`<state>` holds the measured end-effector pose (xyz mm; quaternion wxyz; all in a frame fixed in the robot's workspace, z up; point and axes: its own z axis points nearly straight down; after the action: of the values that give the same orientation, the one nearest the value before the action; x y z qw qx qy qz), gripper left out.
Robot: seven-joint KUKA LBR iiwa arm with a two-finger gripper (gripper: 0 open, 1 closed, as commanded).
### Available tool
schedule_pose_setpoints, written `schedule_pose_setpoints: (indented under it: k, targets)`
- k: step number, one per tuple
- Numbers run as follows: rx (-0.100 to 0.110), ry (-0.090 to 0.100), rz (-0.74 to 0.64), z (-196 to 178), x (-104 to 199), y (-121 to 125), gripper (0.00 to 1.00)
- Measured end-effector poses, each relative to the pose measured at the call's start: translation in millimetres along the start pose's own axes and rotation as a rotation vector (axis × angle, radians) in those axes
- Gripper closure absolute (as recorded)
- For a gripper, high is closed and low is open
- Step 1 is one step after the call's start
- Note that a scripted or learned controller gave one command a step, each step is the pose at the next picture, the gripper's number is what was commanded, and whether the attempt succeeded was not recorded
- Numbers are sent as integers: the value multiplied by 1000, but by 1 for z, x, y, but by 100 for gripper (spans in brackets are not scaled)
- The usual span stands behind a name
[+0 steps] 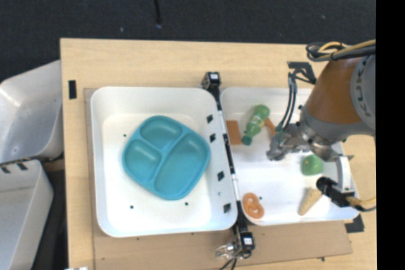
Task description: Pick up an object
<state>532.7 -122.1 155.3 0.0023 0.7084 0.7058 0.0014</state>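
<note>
Reaching in over the right bin (288, 215), the grey arm (338, 104) with its orange band ends in a claw (276, 150) low over the bin's middle; whether that claw is apart or together cannot be told, since the wrist and dark cabling blur it.

Edges first. Left of the claw runs the divider where the two bins meet, studded with small black clips. Beyond it lies the left bin (107, 205), whose white floor shows wide bare margins on every side of its contents. Below the claw, the right bin's floor is bare as far as the near rim, the widest open patch on that side. The wooden bench (158, 63) frames both bins.

Counting things: one green bottle (254, 123) lies tilted just up and left of the claw, near but not touching it. One flat brown piece (233, 131) lies further left of the claw, beside the bottle's lower end and close to the divider. One green rounded object (311, 165) sits just right of and slightly below the claw, beside the wrist. One tan cone (309, 201) lies below and right of the claw, near the bin's near rim. One orange pretzel-shaped piece (252, 205) rests below and left of the claw, at the corner. One blue divided plate (166, 156) with three compartments sits well to the left, across the divider.
</note>
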Motion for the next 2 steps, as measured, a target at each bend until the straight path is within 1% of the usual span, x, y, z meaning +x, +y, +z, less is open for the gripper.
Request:
schedule_pose_setpoints:
  k: [1, 2]
  targets:
    - [-1, 0, -7, -58, 6, -4, 100]
    - [-2, 0, -7, -99, 5, -2, 100]
